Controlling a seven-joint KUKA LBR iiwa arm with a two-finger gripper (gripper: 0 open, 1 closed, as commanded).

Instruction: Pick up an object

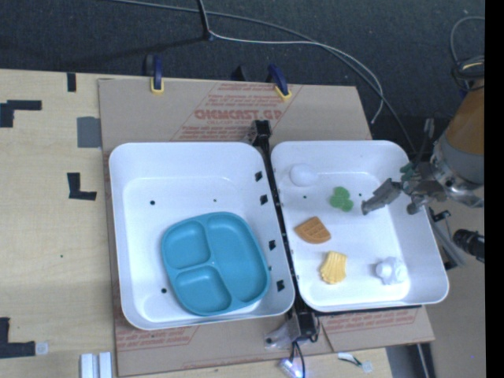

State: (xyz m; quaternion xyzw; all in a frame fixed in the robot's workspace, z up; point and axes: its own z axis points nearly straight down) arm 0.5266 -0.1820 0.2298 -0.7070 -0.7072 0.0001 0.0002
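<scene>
The right bin (409, 164) holds a white ball (302, 175), a green broccoli-like piece (341, 198), an orange toast-like piece (313, 231), a yellow ridged piece (333, 268) and a small white crumpled thing (389, 271). My gripper (392, 203) hangs over the right side of this bin, to the right of the green piece and above the white crumpled thing. It is open, its fingers spread with nothing between them.
A blue divided plate (213, 263) lies in the left bin (126, 164). Both bins rest on a cardboard sheet (228, 109) clamped at the back. Cables (236, 30) run across the dark floor behind.
</scene>
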